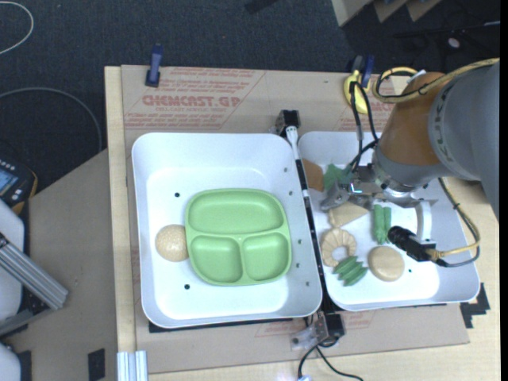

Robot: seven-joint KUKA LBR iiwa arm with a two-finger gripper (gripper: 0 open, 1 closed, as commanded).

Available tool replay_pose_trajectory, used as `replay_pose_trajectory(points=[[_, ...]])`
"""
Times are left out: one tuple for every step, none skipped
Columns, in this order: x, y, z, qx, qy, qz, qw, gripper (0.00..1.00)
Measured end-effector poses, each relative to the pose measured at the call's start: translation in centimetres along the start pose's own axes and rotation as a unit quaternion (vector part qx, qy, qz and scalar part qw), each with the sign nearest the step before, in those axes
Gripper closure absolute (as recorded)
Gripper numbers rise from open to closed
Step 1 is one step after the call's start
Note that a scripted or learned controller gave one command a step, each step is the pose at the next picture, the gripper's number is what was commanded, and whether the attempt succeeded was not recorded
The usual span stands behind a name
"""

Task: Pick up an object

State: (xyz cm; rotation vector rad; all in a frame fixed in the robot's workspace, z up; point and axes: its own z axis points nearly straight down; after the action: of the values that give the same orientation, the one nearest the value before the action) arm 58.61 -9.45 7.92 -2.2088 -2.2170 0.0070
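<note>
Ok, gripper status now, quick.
Gripper: low over the right bin, among the toy food; whether it is open, shut or holding anything cannot be told from this view.

A blue clamp (154, 65) was fixed at the far left edge of the brown bench board (238, 101), on which red lettering was printed. Dark carpet (159, 14) was seen beyond it, and an aluminium rail (32, 280) was laid at the left.
</note>
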Motion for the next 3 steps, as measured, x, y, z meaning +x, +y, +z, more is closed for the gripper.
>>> replay_pose_trajectory(points=[[-0.4,0.3,-1.8,-0.007,-0.003,0.002,1.0000,1.00],[6.9,-5.7,-11.0,-0.007,-0.001,-0.001,1.0000,1.00],[12.8,-11.0,-10.3,-0.002,-0.001,-0.001,1.0000,1.00]])
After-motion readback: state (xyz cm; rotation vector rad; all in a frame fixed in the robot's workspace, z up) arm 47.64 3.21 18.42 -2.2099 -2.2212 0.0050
